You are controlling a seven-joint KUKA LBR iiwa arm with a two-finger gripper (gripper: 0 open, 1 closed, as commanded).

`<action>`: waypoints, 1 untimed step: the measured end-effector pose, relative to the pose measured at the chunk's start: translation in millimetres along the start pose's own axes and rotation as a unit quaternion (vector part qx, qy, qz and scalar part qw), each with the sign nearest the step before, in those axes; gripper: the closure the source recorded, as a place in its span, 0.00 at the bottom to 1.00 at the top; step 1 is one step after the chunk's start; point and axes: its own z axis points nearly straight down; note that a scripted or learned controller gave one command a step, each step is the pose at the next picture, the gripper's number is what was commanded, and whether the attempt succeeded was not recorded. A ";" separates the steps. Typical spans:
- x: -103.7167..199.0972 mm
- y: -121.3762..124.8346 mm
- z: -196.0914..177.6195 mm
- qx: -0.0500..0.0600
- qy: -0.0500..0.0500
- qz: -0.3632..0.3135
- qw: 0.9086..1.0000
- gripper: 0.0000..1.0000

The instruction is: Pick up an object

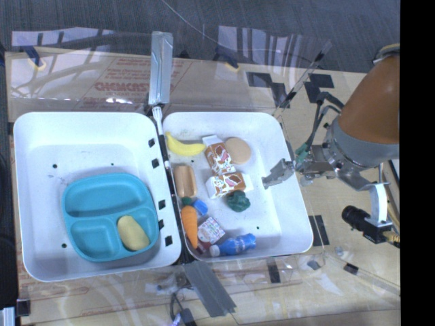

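- The grey two-finger gripper (279,173) hangs over the right rim of the right-hand shallow white bin (299,219); nothing sits between its fingers, and their spread cannot be told.
- Candidate target: the dark green lumpy object (238,201), lying near the bin's middle (judged easiest, with bare floor to its right).
- Descend vertically; avoid the rim.
- The yellow oval object (133,231) rests in the blue compartment tray (95,202), left bin.

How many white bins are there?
2. The left white bin holds a blue tray. The right white bin holds the toy food, beside the gripper.
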 end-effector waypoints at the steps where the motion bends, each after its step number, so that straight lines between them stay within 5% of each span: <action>1: 36.1 -5.9 169.5 0.000 0.001 -0.052 0.999 0.00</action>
